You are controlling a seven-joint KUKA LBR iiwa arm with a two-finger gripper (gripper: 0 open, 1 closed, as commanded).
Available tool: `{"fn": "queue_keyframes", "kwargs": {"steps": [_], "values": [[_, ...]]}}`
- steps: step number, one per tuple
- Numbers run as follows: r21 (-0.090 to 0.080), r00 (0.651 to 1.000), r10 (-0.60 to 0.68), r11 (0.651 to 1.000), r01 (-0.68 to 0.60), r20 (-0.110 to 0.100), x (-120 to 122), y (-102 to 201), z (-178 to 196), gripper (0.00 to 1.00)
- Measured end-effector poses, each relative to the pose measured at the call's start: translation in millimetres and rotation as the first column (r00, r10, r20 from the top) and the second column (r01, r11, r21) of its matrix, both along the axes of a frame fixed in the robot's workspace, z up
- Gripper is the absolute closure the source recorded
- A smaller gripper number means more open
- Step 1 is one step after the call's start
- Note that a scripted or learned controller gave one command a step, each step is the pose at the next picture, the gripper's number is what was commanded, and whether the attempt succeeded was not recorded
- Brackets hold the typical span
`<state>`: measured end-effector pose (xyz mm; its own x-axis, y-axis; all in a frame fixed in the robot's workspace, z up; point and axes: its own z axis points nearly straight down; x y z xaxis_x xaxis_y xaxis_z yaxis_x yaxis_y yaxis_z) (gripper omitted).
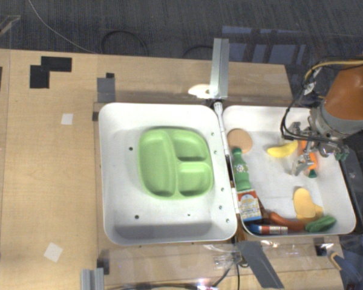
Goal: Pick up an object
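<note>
My gripper (302, 162) hangs low over the right part of the right bin (272, 180), below the arm's orange band. A small orange piece with a green tip (313, 164) lies right beside the gripper's tip, on its right. A yellow banana-like piece (281, 151) lies just to its left. Whether the gripper touches or holds either one is hidden by the wrist. Further objects in this bin are a tan round piece (240, 140), a green bottle with a label (242, 183), a yellow lump (305, 204), a green piece (321, 223) and a red-brown sausage (285, 219).
The left bin (118, 180) holds a green divided plate (174, 162). A metal post (219, 68) stands behind the seam between the bins. A red marker (269, 228) lies against the right bin's front wall. Cables loop beside the wrist.
</note>
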<state>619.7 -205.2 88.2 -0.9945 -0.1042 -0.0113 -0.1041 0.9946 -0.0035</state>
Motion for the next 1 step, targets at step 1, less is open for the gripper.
{"fn": "queue_keyframes", "kwargs": {"steps": [1], "values": [[0.000, 1.000, -0.030, 1.000, 0.030, 0.001, -61.5, -0.6, 1.4, 0.00]]}}
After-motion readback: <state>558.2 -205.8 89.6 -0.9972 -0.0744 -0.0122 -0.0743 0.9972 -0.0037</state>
